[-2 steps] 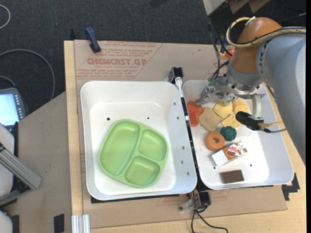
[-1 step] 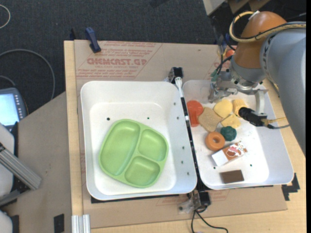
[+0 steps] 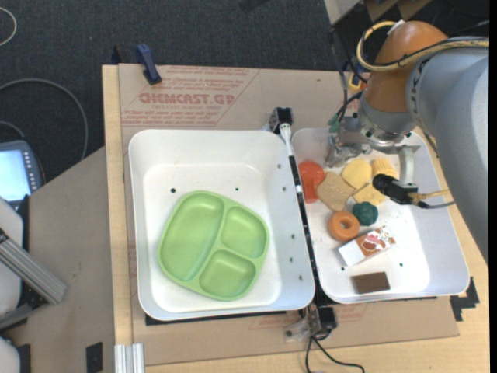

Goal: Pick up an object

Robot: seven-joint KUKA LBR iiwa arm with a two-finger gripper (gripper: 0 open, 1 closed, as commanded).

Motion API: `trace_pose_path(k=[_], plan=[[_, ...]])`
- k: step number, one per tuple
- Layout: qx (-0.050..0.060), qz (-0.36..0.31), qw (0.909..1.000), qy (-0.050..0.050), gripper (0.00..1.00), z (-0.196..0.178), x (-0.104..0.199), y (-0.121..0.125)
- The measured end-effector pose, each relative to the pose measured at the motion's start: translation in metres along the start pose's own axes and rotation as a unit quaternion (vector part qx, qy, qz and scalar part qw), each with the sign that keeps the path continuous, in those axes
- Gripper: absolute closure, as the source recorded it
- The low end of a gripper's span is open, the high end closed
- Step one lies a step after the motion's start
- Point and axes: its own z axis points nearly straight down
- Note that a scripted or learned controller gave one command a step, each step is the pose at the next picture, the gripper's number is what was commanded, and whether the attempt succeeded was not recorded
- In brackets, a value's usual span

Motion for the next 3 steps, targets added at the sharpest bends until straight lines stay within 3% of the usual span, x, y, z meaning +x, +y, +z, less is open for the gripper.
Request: trace_pose_path(k=[1,2,3], plan=[[-0.001,0.001,1.0,0.0,1.0,-0.036,-0.002,-0.02],[0.001,0.002,1.0,0.0,1.0,-0.051,-0.002,-0.062],[-0.001,0.001,1.0,0.0,1.0,-0.061,-0.001,-0.06]])
